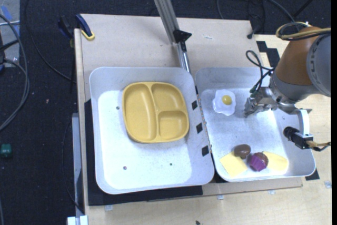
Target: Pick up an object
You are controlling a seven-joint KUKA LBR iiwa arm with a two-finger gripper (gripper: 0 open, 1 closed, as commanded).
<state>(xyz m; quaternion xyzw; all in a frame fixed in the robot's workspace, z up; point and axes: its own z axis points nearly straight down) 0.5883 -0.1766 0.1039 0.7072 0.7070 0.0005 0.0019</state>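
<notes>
A: Left bin (105, 166): one yellow tray (156, 112), three compartments, rigid plastic by the look. Light, but broad and flat, so a rim is the only hold.

B: Right bin (295, 168)?

A: Four items. One toy egg (225, 102) at the upper left, white with a yellow yolk. Along the near wall, one brown lump (242, 151) touching one purple piece (258, 161), both resting on one flat yellow slice (279, 162).

B: Which to take?

A: The egg, probably. It lies nearest the claw (251, 108), just to its left, apart from the rest. Likely light, hard and slick; thin edge, so pinch across the domed yolk.

B: Claw state?

A: Low over the bin floor, nothing seen between the fingers. Cannot tell whether it is spread or closed.
</notes>
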